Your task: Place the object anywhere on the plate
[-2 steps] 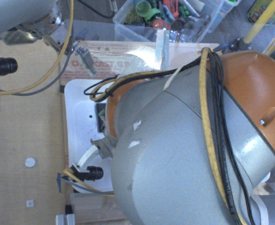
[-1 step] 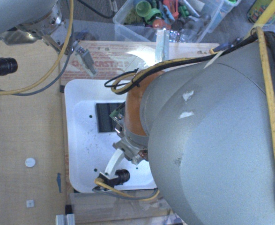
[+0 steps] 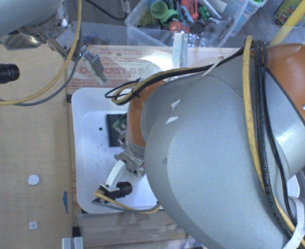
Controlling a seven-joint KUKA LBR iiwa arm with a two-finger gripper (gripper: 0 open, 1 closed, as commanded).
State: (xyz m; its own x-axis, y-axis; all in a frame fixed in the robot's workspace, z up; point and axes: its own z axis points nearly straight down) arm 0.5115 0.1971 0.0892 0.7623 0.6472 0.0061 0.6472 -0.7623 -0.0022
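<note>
The pincer [image 3: 127, 162] is hanging low in the bin [image 3: 87, 139] under the arm [image 3: 214, 154], and I cannot tell its state. The object and plate are not identifiable, so heft and hold point cannot be judged. Bin walls are closing in left and below it, leaving little room.

A wooden bench [image 3: 27, 139] is seen under bright light; a clear tub of coloured toys [image 3: 194, 9] is set beyond it.
</note>
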